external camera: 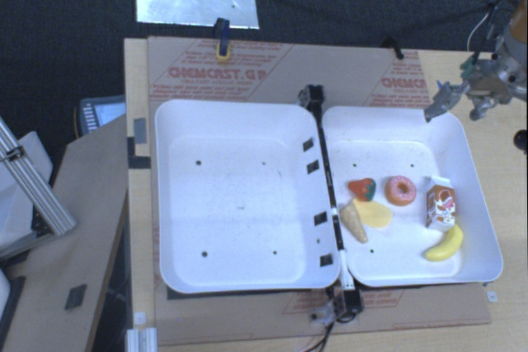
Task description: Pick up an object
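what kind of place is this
Likely a robotics lab grasping test bench: two shallow white bins on a cardboard sheet, toy food such as a banana and donut, and a gripper overhead.

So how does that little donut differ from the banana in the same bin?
The donut is a pinkish-orange ring with a hole in its middle; the banana is a yellow, curved, solid shape. The donut looks round and compact, while the banana is longer and narrow. The donut lies nearer the bin's middle, left of the small carton; the banana lies below that carton, near the front right corner. Both rest flat in the right bin.
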`<state>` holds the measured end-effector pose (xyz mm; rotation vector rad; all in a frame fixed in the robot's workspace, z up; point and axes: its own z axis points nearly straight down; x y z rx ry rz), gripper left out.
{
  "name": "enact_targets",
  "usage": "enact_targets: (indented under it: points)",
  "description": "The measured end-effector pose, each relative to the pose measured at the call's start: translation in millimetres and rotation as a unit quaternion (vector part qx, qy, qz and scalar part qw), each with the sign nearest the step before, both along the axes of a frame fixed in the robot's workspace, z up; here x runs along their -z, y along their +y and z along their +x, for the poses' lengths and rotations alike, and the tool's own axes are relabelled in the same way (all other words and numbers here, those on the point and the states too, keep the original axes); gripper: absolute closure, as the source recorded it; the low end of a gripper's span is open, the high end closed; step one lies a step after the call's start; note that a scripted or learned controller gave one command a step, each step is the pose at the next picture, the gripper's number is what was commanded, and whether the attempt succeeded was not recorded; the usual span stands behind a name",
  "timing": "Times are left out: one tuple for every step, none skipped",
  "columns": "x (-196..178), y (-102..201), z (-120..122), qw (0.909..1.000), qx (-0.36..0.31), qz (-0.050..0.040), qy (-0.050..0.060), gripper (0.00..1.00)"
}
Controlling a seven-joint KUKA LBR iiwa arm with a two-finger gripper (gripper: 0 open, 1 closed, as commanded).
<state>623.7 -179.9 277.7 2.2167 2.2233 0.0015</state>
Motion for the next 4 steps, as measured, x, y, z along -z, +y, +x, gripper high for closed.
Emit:
enact_targets:
  points:
    - [-25, 32, 48, 1.0000, -0.003, 0.0002, -0.003, 0.00]
    - [-35, 29, 46, 1.0000, -0.004, -0.0012, -0.003, 1.00]
    - [-46, 29, 47, 1.0000, -0.006, -0.0022, -0.004, 1.00]
    - [-58, 30, 48, 0.9999, -0.009, -0.0030, -0.007, 1.00]
